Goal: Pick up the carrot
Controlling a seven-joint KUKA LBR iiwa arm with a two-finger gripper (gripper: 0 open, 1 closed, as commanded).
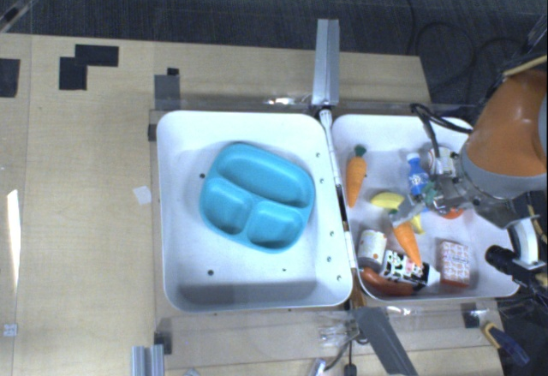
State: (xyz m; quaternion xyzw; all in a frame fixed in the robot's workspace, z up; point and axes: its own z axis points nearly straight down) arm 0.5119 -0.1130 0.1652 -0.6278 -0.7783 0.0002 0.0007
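Fingers point(425, 199) of mine hang low in the right bin point(488, 287), near its middle (whether they are parted or clenched I cannot tell). Just beside them lie a yellow piece point(385, 200) and a second carrot point(408, 242). The carrot point(356, 176) rests near the bin's left wall. The blue plate point(256, 195) fills the left bin point(180, 220) on the tabletop point(77, 220).

Glossy plastic tray point(257, 194), wooden bench point(77, 220)

The KUKA arm point(512, 139) shows a broad, rounded orange band over a grey wrist housing; black cables loop along its upper side; the gripper point(435, 186) is a cluster of small metal and dark parts, too cluttered to resolve further.
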